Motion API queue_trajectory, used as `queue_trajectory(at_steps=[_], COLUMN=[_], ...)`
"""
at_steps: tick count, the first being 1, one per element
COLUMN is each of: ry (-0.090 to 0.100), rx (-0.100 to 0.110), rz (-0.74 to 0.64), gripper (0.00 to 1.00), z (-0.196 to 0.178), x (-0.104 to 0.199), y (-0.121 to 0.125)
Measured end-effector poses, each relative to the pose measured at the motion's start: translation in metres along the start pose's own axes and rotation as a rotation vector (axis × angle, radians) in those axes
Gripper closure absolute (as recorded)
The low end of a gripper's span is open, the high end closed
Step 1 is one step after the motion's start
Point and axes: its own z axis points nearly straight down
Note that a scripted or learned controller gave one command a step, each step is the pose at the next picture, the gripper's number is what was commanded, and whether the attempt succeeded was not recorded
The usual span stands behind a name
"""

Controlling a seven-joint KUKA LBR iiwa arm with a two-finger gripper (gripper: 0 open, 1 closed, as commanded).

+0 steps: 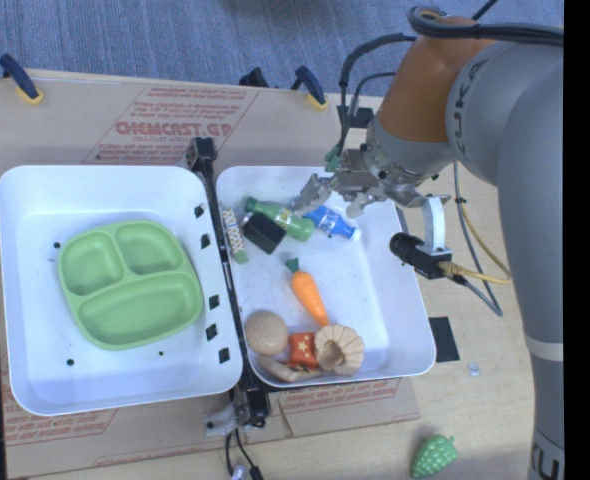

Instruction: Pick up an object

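From my feed I see the arm (475, 88) reaching in from the right, with its gripper (337, 196) low over the back of the right bin (400, 303). I cannot tell how the gripper is set, as the wrist hides it. Just under it lies a blue bottle (333, 222), tilted, and beside that a green bottle (280, 218) lying flat, with a black block (263, 233) touching its near side. A speckled bar (235, 234) lies along the bin's left wall. Toward the middle of the same bin sits a carrot (308, 294), apart from the bottles. In the front corner I see a tan round piece (266, 331), a red piece (303, 349) and a ridged tan piece (339, 348) bunched together. The left bin (25, 368) holds a green divided plate (130, 283). A green bumpy toy (433, 456) lies on the bench outside the bins, near the front.
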Motion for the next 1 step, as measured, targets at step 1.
queue_trajectory(at_steps=[1], ry=[0.0], rx=[0.0], rz=[0.0], gripper=[0.0], z=[0.1361], x=[-0.0145], y=[-0.0409])
